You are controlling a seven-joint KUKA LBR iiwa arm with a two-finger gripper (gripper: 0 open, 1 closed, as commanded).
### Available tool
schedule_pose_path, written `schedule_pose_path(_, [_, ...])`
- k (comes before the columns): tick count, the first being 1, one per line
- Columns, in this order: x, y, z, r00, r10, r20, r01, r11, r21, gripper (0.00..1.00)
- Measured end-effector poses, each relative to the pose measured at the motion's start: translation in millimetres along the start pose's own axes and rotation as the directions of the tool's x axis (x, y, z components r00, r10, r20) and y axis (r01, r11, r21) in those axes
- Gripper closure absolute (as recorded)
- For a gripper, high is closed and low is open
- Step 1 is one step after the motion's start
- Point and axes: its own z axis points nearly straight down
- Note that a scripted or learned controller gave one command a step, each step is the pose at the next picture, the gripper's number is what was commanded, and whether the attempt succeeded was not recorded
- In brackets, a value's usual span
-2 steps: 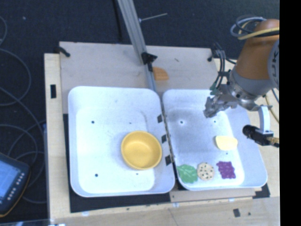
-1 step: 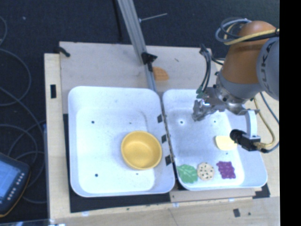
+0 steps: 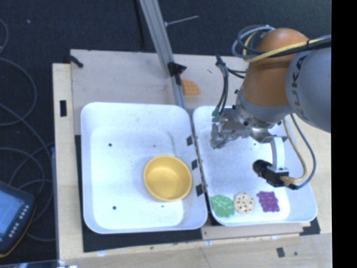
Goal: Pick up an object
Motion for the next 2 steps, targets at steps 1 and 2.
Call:
schedule_pose_path(1, [50, -7, 15, 1.000, 0.002, 0.002, -0.002, 1.000, 0.001, 1.00])
schedule_pose_path(2, [97, -12, 23, 1.000, 0.002, 0.002, -0.002, 1.000, 0.003, 1.00])
